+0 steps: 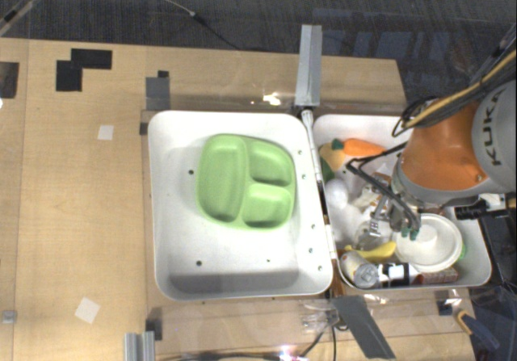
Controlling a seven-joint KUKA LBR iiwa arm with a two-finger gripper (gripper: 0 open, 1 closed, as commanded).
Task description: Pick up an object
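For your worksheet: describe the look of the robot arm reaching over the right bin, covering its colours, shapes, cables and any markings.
The arm is a rounded, bulky body, grey with a broad orange band above the wrist. Part of a dark lettered mark, reading "KU", shows on the grey shell. Black and yellow cables loop along it from the upper right. The end effector is a small metallic assembly with dark wiring around it.

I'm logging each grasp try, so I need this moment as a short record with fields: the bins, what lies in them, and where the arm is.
left bin: holds a green divided plate, upside down or not I cannot tell
right bin: crowded with small things, among them an orange carrot toy, a white bowl, a yellow piece, a dark bottle
arm: over the right bin
tool: low among the clutter, left of the bowl
grasp: cannot tell
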